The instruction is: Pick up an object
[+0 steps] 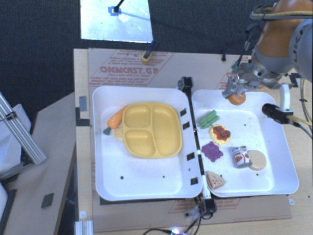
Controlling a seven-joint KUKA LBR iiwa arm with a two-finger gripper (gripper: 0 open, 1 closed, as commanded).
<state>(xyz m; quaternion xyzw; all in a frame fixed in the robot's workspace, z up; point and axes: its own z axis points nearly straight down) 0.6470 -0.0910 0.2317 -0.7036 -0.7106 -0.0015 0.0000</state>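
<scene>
The gripper (236, 93) hangs over the back edge of the right white bin (279, 146). A small round orange thing, like a little toy orange (237, 99), sits right at the tips of the grey metal fingers. It looks smooth and bright, and only its lower part shows under the fingers. I cannot tell if the fingers are squeezing it or just sitting on top of it, and I cannot tell if they are apart or together.

A bit in front of it lies a green toy bean pod (208, 118). Next to that is a flat yellow round toy with a red blob on top (220, 134). Below it is a bumpy purple toy like grapes (212, 152). To the right is a small red and white can on its side (239, 156), touching a tan round cookie-like disc (257, 160). A tan sandwich wedge (214, 180) lies in the near left corner of that bin.

The left white bin (112, 180) holds a yellow plastic tray with three parts (149, 129). An orange toy carrot with a green end (115, 119) lies just beside the tray's left edge.
</scene>
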